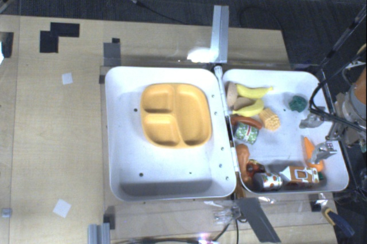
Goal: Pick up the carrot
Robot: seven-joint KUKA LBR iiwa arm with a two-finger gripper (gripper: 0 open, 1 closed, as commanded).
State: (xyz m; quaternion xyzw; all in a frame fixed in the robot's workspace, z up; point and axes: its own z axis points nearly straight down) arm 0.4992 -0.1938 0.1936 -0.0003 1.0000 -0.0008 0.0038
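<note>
- The bench (57,140) carries 2 white bins side by side.
- The left bin (123,180) holds a yellow tray (174,114) with 3 compartments, set toward that bin's far edge, about midway between its left and right walls.
- The right bin (287,148) holds the clutter.
- The carrot (310,151) lies near the right bin's right edge, a little toward the near right corner, orange, running roughly far to near.
- The gripper (320,135) sits over the right bin's right edge, with the arm (355,102) reaching in from the right.
- Its fingers (324,150) stand spread apart; one is just beside the carrot's right side, the other lies farther toward the far edge. The carrot is not between them.
- A banana (253,90) lies near the right bin's far left corner, with a second yellow piece just nearer than it.
- A corn cob (270,119) sits just right of that yellow piece.
- A green item (297,103) rests toward the far right corner, apart from the rest.
- A green and white packet (247,133) lies against the left wall, midway along it.
- A dark bottle (266,181) and a small carton (304,174) lie along the near edge.
</note>
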